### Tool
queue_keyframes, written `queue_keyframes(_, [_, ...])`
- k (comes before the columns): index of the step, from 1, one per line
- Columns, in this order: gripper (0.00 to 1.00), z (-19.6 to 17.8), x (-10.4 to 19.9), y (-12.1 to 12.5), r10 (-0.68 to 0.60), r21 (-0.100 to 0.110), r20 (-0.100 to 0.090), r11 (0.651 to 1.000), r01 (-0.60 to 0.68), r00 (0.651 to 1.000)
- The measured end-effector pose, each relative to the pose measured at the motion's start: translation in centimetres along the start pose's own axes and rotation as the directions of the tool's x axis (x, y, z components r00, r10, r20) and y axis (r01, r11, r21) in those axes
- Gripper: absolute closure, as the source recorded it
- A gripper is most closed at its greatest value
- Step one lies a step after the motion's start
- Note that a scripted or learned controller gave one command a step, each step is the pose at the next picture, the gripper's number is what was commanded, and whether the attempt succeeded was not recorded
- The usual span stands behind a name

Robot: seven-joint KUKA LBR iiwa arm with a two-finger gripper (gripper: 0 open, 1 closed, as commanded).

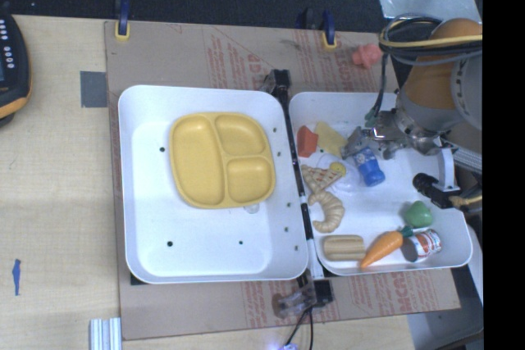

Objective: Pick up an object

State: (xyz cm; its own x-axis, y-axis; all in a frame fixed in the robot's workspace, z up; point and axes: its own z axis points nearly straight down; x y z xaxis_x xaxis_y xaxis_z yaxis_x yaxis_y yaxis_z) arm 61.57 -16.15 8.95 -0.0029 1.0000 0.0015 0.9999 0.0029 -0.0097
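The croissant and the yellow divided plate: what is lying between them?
In the camera view, the two bins' adjoining rims run between the croissant and the yellow divided plate, plus a bare strip of the left bin's floor. No toy lies there.

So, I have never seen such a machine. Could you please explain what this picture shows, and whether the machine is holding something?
The single camera looks down at a slant on a bench. The grey and orange thing at the right is a robot arm; its gripper hangs over the right bin. Just below it lies a blue object, but I cannot tell if it is gripped. That bin also holds toy food: a croissant, a carrot, a small can. The left bin bears a yellow divided plate.
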Motion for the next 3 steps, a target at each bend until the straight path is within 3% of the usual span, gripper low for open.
queue_keyframes(1, [0.00, -0.2, 0.6, -3.3, 0.001, -0.002, 0.001, 1.000, -0.001, 1.000])
queue_keyframes(2, [1.00, -1.3, 0.5, -3.2, -0.001, -0.005, 0.003, 1.000, 0.001, 1.000])
queue_keyframes(3, [1.00, -5.4, -3.4, -4.4, 0.003, -0.011, 0.005, 1.000, -0.003, 1.000])
